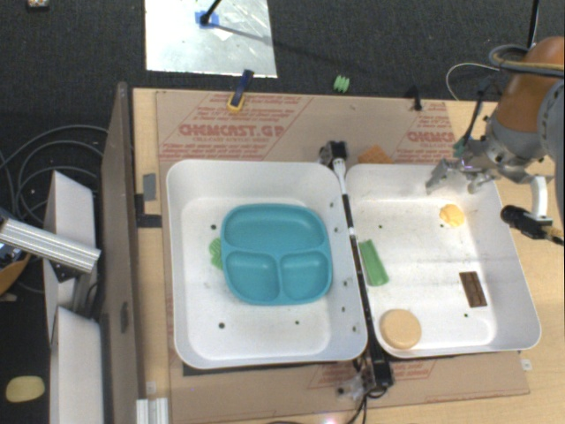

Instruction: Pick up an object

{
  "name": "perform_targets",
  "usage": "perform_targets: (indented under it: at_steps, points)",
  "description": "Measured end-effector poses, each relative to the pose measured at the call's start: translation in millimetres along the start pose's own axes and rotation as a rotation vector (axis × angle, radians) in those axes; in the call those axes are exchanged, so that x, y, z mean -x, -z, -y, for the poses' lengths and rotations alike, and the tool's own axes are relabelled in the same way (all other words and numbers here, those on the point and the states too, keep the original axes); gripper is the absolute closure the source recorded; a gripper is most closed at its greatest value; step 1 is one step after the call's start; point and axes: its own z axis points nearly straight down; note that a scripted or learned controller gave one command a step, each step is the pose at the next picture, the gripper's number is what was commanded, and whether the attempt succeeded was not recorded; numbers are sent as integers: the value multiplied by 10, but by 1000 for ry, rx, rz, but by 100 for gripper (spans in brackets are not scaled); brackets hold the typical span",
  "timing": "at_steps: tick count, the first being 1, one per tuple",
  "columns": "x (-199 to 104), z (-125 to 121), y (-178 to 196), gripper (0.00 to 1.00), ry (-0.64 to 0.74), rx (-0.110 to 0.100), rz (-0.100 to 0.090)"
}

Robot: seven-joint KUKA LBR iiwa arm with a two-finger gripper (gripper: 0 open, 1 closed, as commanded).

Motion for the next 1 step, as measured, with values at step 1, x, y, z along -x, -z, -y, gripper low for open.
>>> perform_targets:
  at_steps: [1]
  points:
    - [9,391,556,0,-6,-4,-1]
